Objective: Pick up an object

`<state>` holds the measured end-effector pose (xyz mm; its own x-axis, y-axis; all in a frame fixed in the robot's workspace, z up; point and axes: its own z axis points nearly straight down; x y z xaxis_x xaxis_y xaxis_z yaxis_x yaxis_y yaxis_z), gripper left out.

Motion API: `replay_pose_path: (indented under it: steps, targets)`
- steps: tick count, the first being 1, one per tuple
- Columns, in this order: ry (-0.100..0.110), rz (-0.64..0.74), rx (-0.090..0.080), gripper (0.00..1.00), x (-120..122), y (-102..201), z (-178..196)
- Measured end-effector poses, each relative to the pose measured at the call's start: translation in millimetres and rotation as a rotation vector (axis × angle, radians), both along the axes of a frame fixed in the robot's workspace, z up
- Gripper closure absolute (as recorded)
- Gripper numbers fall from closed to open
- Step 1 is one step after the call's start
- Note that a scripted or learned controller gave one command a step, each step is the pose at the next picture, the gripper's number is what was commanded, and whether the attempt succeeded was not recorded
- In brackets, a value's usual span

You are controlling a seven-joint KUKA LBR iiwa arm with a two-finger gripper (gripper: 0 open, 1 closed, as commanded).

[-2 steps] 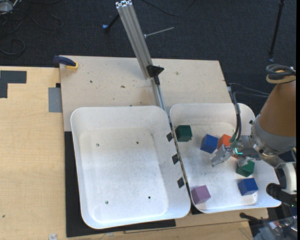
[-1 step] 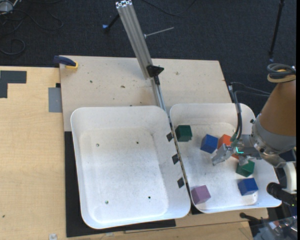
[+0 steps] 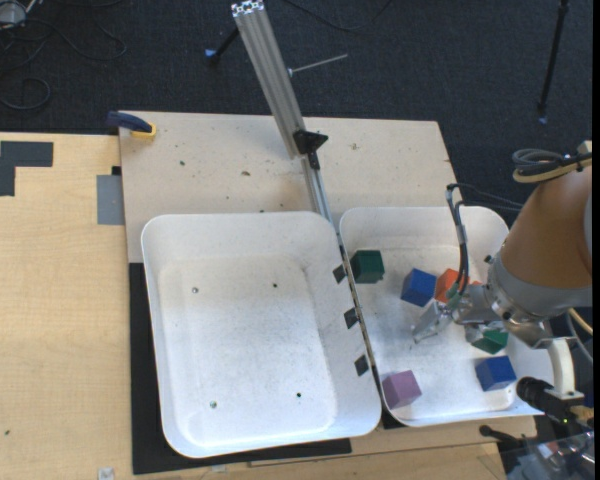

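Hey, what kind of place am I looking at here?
Probably a robotics lab: a robot arm works over two white bins of coloured blocks, with cables on dark carpet behind the bench.

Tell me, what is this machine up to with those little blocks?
A grey and orange robot arm reaches into the right bin, trying to pick up one of the small blocks there. Its gripper is low among them, near a blue block and an orange one. I cannot see anything held yet. A green block, a purple block and another blue block lie apart.
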<state>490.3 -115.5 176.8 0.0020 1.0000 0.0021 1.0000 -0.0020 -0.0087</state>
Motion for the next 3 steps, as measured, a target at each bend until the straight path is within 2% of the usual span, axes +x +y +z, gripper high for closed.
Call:
replay_pose_path:
  steps: [2, 3]
  targets:
    - [-0.007, -0.001, 0.000, 0.00, 3, 0, -85]
    - [-0.005, -0.008, 0.002, 1.00, 3, -1, -74]
